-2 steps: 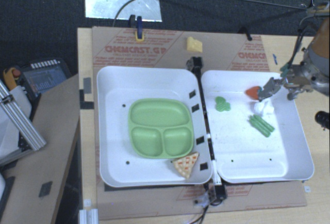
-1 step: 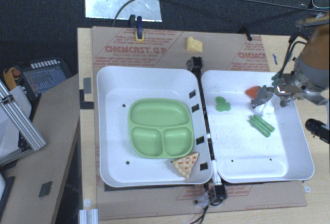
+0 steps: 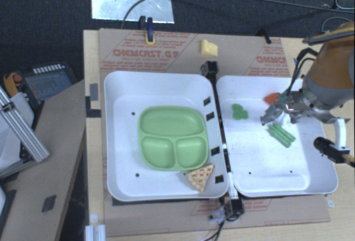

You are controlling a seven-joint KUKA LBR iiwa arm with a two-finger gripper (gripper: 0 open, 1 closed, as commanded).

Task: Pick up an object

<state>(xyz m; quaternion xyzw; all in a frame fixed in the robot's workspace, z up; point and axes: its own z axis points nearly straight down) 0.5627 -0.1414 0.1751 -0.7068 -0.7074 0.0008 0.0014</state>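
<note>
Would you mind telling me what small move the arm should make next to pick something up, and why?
Probably a short shift down and toward the green ridged piece. The gripper sits in the right bin just above that piece, with an orange item behind it and a small green item further left. Nothing visibly sits between its fingers, and the ridged piece looks nearest.

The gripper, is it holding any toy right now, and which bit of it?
It cannot be told. The gripper sits low in the right bin, between the orange piece and the green sticks, but no toy shows between its fingers.
</note>
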